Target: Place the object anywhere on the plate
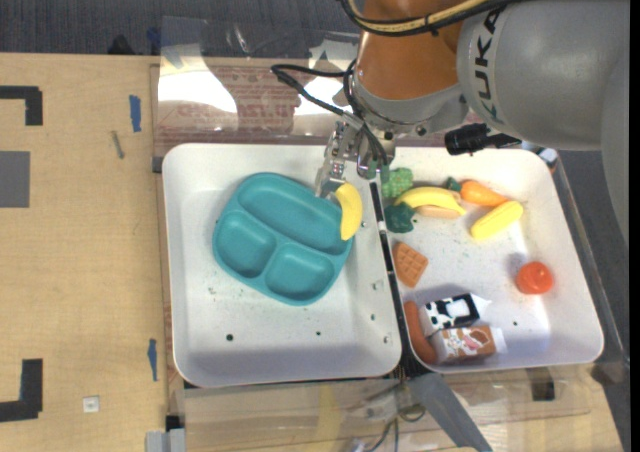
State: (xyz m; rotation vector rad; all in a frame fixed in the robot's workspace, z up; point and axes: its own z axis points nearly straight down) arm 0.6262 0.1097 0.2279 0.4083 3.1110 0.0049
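A teal divided plate (280, 238) lies tilted in the left white bin (200, 340). My gripper (340, 183) hangs over the plate's upper right rim, near the wall between the bins. A yellow banana-shaped piece (349, 211) hangs just below the fingertips, its lower end over the plate's right edge. The fingers look closed around its top end.
The right bin (570, 330) holds broccoli (398, 183), a second banana (430, 200), a carrot (482, 193), a yellow piece (496, 220), a waffle (410, 263), a tomato (534, 277), a sausage (418, 332) and a small carton (456, 324). The arm's orange band (420, 20) looms above the bins' far side.
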